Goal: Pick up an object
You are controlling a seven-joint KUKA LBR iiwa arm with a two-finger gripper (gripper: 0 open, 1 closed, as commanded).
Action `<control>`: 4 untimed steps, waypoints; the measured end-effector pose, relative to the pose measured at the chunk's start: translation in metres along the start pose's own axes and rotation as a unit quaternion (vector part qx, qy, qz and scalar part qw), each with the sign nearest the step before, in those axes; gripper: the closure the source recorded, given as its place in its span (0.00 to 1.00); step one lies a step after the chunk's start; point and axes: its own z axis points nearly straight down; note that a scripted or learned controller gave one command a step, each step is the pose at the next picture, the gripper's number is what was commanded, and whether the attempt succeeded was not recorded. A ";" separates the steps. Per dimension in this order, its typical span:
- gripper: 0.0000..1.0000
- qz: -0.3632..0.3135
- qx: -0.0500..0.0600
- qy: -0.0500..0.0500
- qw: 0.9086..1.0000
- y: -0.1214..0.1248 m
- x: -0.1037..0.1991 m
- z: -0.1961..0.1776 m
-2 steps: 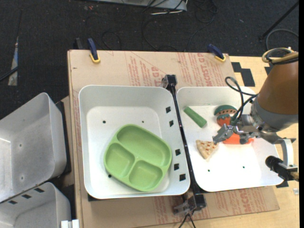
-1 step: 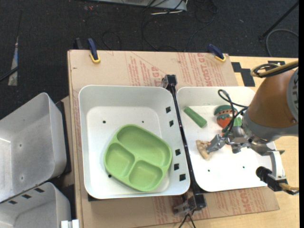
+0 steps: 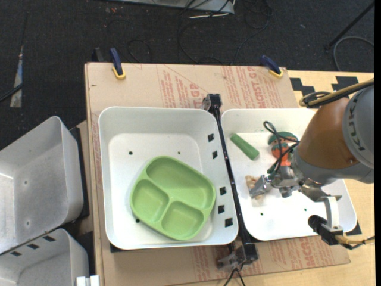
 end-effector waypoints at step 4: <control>1.00 -0.003 -0.003 -0.001 1.000 -0.019 0.013 -0.164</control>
